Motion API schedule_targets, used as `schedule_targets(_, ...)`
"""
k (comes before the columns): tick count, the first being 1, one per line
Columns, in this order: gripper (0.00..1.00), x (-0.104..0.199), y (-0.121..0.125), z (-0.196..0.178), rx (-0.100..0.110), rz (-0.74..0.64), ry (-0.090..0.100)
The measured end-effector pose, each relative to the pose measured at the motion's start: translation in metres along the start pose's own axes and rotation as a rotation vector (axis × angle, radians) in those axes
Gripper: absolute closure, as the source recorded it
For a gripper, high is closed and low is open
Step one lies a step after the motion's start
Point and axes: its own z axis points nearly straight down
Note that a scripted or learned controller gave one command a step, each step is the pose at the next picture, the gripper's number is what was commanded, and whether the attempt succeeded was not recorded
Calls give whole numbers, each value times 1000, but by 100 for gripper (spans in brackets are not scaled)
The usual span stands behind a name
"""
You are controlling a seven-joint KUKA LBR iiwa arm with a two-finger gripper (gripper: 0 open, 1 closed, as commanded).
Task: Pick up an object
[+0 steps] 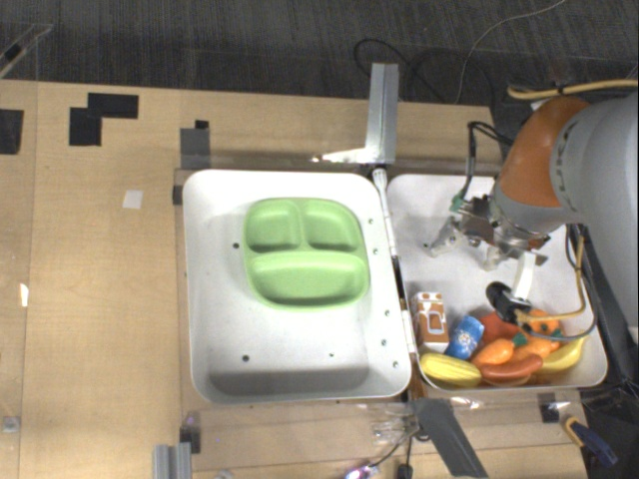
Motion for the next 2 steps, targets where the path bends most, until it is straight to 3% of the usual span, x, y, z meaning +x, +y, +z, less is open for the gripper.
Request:
schedule_targets(1, 0, -38, -60, -2, -5, -110, -1)
schedule_targets(2, 0, -93, -87, -3, -9, -183, -4)
